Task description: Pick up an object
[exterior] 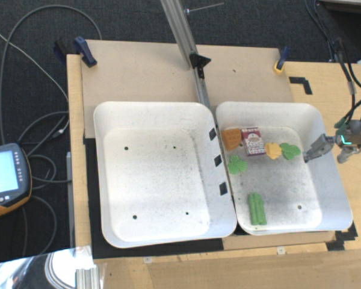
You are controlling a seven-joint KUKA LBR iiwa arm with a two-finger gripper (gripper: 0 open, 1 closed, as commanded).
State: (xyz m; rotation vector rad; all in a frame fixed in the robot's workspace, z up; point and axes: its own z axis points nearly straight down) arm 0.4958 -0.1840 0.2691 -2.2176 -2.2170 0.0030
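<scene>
Five small objects lay in the right-hand bin [325, 179], all to the left of the claw [328, 149], which sat at that bin's right rim. Nearest the claw was a green leafy piece [292, 151], just to its left, touching a yellow piece [273, 151] on its far side. Further left stood a small maroon and white carton [253, 141], and beyond it an orange-brown piece [231, 138] close to the bin's left wall. Below that lay another green leafy piece [238, 164], apart from the carton. A long green vegetable [257, 208] lay well down and to the left of the claw, near the bin's front edge.

The lower right part of the bin floor, below the claw, was bare and speckled, leaving open room between the long green vegetable and the right wall. The objects clustered in the upper half, with small gaps between most of them.

The claw was partly cut by the view's right side. A grey finger [317, 147] reached over the bin's right rim, pointing left toward the green leafy piece but apart from it. Nothing could be seen between the fingers, and how wide they stood could not be told.

The left-hand bin [108, 161] lay far to the left of the claw, sharing a middle edge with the right bin. Both bins rested on a wooden bench [138, 65].
</scene>
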